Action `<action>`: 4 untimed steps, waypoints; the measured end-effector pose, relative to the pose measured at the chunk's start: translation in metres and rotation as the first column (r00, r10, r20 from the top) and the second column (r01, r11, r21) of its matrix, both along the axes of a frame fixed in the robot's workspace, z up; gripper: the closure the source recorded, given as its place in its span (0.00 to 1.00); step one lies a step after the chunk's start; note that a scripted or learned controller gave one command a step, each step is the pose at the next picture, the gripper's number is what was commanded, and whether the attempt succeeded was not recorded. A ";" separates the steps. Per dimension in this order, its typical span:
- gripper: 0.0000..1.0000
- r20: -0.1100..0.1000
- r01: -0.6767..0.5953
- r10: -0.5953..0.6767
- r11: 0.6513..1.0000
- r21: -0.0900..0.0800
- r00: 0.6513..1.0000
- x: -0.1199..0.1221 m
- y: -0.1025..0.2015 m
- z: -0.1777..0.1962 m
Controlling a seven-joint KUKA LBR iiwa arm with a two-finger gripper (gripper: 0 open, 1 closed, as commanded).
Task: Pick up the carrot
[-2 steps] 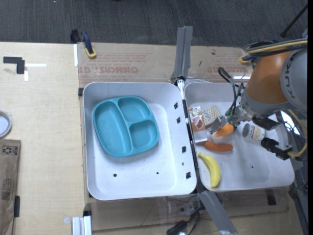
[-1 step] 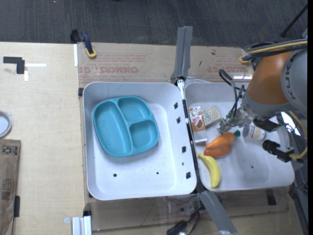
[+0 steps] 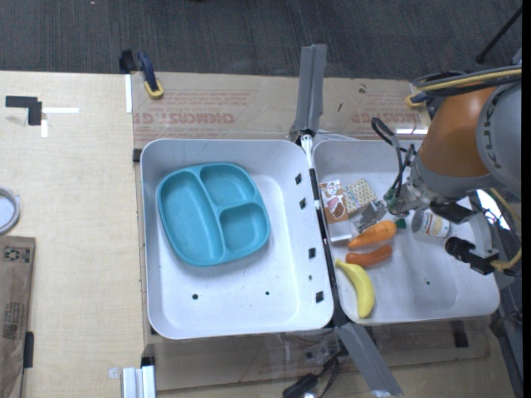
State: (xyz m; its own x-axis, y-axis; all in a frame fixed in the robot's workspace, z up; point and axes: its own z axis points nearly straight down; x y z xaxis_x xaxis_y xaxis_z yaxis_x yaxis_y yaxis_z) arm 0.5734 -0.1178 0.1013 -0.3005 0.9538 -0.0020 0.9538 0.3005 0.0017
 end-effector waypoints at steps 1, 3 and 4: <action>0.00 -0.002 0.307 -0.307 0.952 0.000 0.952 0.030 -0.011 -0.010; 1.00 -0.004 0.242 -0.242 0.970 0.000 0.970 0.008 -0.019 0.032; 0.00 -0.004 0.242 -0.242 0.970 0.000 0.970 0.008 -0.019 0.032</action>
State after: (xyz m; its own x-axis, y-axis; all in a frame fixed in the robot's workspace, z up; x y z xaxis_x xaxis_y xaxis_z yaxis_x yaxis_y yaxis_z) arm 0.5813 -0.1372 0.1329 -0.0612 0.9981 -0.0007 0.9981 0.0612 -0.0019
